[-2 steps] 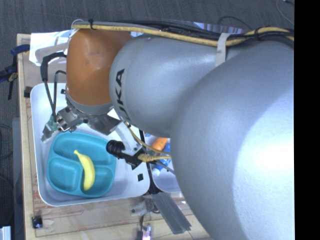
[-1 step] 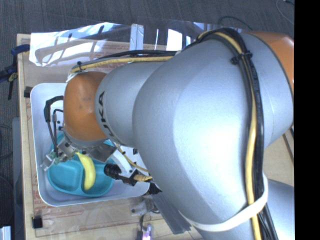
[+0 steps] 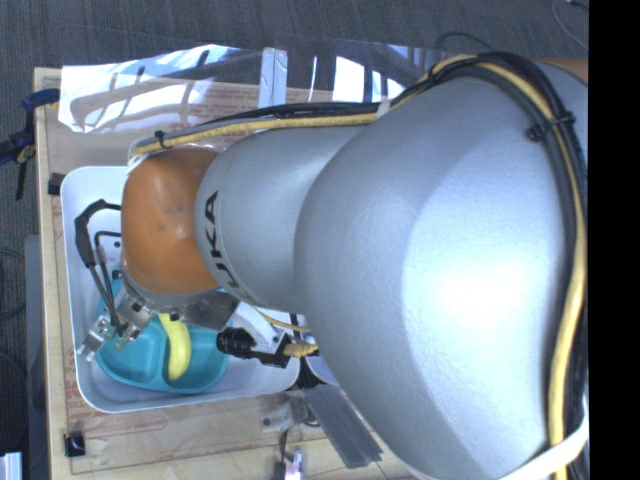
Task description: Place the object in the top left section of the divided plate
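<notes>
Arm enters from 3 o'clock, grey housing covering most of the frame, orange band sitting over the left bin. Black and yellow cables run along the arm's upper edge.

Pincer low at about 8 o'clock in the frame, metal end down over the left edge of the divided plate. Whether it is apart or together: cannot tell, the wrist and cabling block the tips.

Divided plate is teal, lying in the lower part of the left bin, largely hidden beneath the wrist. Only its near portion is visible.

Object: a yellow banana-shaped piece, lying on the plate just at 3 o'clock of the pincer, its long axis running 12 to 6. It looks apart from the pincer, not between the tips. Which section of the plate it lies in cannot be read, the dividers being covered.

Worktop shows as pale wood along 6 o'clock.
</notes>
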{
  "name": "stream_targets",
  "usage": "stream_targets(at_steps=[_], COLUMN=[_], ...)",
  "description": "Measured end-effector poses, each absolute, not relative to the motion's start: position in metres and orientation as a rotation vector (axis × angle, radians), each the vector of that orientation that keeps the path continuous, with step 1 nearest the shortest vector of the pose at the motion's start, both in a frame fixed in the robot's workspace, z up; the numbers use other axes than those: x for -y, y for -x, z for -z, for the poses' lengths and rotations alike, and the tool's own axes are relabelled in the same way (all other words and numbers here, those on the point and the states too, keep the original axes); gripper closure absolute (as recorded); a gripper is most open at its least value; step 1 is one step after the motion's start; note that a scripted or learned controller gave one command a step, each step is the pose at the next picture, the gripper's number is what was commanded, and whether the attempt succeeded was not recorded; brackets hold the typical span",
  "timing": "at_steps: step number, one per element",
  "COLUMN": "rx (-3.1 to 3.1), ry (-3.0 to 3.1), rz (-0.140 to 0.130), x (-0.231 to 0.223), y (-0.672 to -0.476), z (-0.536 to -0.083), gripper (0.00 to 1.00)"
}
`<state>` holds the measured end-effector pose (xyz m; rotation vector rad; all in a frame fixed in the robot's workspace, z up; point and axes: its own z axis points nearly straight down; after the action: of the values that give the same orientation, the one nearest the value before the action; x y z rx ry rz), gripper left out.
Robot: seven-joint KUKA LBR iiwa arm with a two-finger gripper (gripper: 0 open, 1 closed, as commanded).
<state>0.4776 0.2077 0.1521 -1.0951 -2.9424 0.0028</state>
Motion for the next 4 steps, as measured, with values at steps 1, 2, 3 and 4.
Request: stream_targets(at_steps=[1,2,3,4], rx=[2.599,2.491,2.499,2.499], ry=[1.765,1.91,1.895,1.894], rz=[-0.001,-0.008,-0.013,-0.013], x=[-0.213,-0.202,-0.204,-0.204], y=[-0.476,-0.564,-0.563,-0.563], z=[-0.197,-0.122,-0.132,-0.131], gripper=[0.0,0.0,1.0,0.0])
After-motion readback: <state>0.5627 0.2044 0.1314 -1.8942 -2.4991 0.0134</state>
